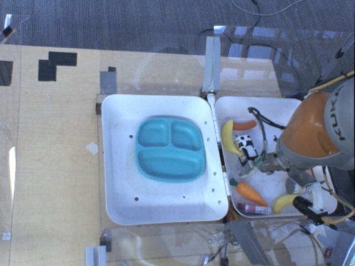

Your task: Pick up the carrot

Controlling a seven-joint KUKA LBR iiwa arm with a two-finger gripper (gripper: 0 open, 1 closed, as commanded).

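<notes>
The carrot [249, 192] lies unlifted on the floor of the right bin [275, 104], low in the frame beside a banana [285, 201], while the pincer [250, 162] hangs just above it, its state impossible to tell, so the grasp remains undone.

The grey arm [327, 134] reaches in from the right of the frame, its broad orange band [310, 129] sitting just above the wrist and part of the maker's lettering visible on the casing. The wrist angles down and to the left, ending in a dark two-finger hand [250, 166] held low. Black cables loop from the wrist toward the hand. Whether the hand is parted or closed cannot be made out at this angle.
</notes>
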